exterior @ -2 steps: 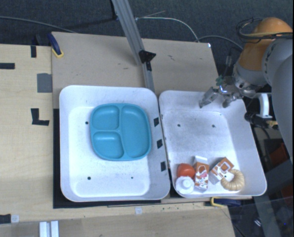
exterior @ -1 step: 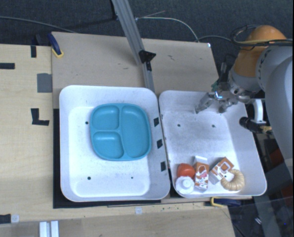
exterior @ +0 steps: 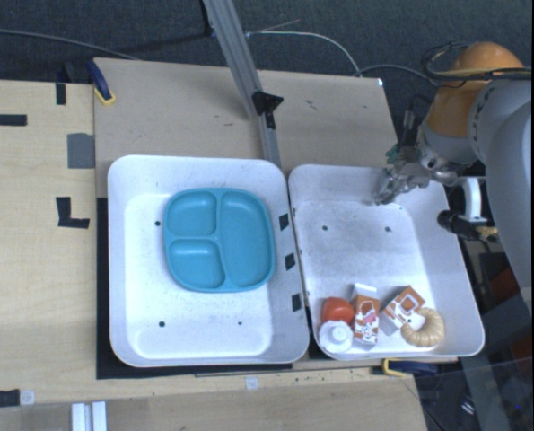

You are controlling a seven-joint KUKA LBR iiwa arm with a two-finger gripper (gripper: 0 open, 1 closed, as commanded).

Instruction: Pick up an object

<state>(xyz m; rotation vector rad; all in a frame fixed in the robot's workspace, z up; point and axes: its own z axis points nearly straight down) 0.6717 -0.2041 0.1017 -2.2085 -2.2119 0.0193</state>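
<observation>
No words on the small boxes (exterior: 385,314) can be read. They lie in the right bin's (exterior: 446,268) near corner with a red ball (exterior: 337,310), white cap (exterior: 336,335) and tan ring (exterior: 425,328). The left bin (exterior: 132,268) holds a blue plate (exterior: 220,239). The gripper (exterior: 390,189) hangs over the right bin's far edge, well apart from the toys.

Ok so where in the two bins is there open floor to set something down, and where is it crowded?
Right bin: open floor from the tool at the far edge down to the pile at the near edge, where the red item, small cartons and pastry crowd together. Left bin: the blue divided plate takes the middle; a bare strip runs along its near side.
</observation>
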